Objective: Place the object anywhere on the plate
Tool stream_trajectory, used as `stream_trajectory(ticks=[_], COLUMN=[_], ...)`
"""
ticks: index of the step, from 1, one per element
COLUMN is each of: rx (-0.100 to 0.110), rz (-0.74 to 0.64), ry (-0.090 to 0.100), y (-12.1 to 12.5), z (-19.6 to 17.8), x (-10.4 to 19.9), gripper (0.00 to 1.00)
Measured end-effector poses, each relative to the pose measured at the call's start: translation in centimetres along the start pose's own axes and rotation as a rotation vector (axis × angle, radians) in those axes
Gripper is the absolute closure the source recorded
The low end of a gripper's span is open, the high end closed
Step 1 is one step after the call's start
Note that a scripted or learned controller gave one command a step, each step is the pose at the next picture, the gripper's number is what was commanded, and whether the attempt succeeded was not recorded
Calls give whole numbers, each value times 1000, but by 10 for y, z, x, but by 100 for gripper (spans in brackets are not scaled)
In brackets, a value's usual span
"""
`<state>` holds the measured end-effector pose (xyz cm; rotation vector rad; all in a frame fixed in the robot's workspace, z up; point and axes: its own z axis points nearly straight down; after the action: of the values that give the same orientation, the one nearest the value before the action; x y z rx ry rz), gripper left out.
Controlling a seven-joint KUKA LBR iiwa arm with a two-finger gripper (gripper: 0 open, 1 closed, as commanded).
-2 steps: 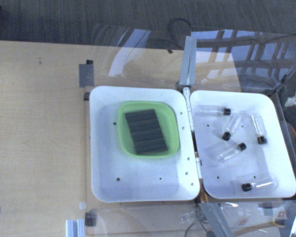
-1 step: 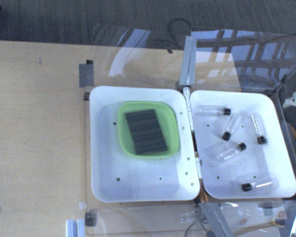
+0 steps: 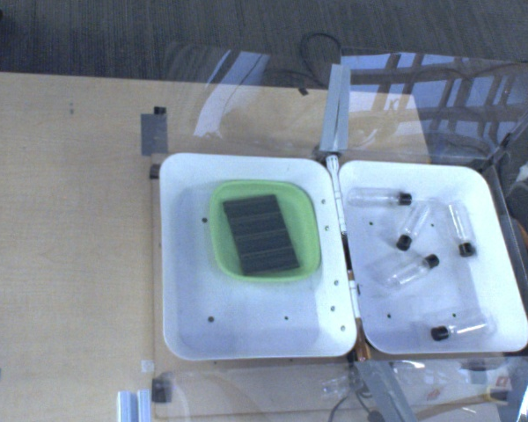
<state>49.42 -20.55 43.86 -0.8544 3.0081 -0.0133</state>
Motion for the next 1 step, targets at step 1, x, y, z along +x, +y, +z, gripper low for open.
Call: stream_trajectory(ticks=[1], rx=[-1], rz=[-221], ry=[0], y=[-1], z=[0], x=[-2], gripper=[0])
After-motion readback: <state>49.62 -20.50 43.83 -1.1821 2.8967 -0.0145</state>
